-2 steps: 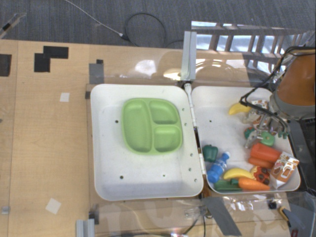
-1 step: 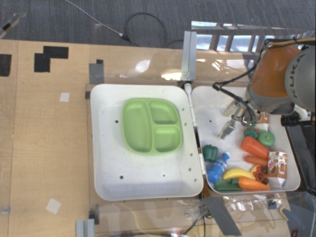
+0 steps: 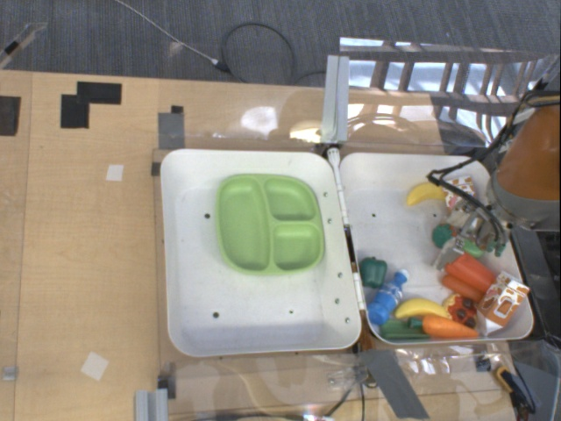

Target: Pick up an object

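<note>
Scene: A grey arm with an orange band reaches in from the right over the right bin (image 3: 377, 178), one of two white bins on the counter (image 3: 79, 261).

Tool: The tool (image 3: 466, 235) sits low in the right bin's right half, amid cables and toy food; whether it is released or clenched cannot be told from this slant.

Nearest thing: A small green object (image 3: 443, 234) lies just beside the tool on its left, and an orange carrot-like piece (image 3: 469, 274) lies just below it, toward the near rim.

Long axis: The orange piece runs slantwise, upper left to lower right.

Other candidates: A yellow banana (image 3: 427, 194) rests above and left of the tool; a second banana (image 3: 422, 308), a blue piece (image 3: 383, 301), a green pepper (image 3: 373, 271) and a carton (image 3: 502, 299) crowd the near corner.

Left bin: A green divided plate (image 3: 267, 222) lies well apart from the tool.

Judgement: Nothing visibly sits between the fingers, so the pick looks not yet made; the shortest reach appears to be leftward or toward the near rim.
</note>
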Controlling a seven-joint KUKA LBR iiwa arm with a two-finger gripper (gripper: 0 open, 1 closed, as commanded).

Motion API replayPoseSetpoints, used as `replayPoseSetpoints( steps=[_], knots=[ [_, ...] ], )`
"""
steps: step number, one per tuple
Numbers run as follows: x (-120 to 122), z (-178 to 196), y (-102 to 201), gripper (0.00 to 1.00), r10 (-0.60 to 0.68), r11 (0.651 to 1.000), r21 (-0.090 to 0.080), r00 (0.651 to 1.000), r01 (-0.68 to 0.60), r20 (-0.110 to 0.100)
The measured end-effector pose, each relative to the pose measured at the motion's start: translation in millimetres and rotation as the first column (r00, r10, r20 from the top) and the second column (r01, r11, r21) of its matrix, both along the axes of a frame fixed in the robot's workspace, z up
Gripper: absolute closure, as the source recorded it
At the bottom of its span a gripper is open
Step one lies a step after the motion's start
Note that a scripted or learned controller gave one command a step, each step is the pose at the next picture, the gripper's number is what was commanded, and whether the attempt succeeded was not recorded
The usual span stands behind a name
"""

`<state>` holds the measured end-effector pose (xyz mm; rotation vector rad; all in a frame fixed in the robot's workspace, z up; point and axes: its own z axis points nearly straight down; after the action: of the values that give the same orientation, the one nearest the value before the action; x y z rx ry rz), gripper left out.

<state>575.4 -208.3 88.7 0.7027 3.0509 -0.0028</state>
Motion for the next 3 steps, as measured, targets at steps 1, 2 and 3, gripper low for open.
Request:
replayPoseSetpoints(
  steps=[1, 2, 3],
  knots=[
    [2, 1, 84, 0.0, 0.017, 1.0, 0.004, 1.0, -0.017, 0.004],
    [-68, 1, 9, 0.0, -0.19, 0.982, 0.001, 0.982, 0.19, 0.003],
    [-83, 1, 53, 0.0, -0.285, 0.959, 0.004, 0.959, 0.284, 0.01]
  ],
)
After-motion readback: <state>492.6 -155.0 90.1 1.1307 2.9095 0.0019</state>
